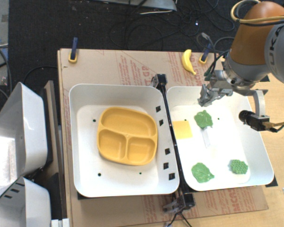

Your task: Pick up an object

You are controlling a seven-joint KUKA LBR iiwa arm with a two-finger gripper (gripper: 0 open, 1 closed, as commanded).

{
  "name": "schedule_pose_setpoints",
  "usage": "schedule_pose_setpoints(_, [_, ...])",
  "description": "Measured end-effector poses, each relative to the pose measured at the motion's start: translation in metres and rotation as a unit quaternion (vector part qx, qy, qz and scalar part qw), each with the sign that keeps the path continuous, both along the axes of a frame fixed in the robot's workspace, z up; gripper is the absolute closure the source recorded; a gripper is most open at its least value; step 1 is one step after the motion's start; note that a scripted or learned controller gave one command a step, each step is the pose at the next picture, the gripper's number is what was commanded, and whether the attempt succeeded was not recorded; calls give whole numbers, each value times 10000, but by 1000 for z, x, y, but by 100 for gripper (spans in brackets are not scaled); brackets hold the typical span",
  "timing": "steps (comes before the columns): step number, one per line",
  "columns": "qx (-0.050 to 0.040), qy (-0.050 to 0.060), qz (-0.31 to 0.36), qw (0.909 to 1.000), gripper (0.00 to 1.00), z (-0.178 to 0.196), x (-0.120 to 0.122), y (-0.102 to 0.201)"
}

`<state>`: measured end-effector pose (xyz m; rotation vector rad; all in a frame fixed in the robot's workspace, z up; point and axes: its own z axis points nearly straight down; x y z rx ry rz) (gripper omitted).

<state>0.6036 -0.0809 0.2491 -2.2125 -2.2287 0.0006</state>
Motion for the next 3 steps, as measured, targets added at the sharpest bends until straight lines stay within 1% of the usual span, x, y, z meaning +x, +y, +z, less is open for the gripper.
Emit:
schedule_pose_setpoints(1, [-2,-17,1,10000,100,5,11,51])
schedule_pose_setpoints(2, [1,1,1,10000,100,2,7,99])
schedule_pose_setpoints(3, [-3,-17,0,10000,100,-7,21,156])
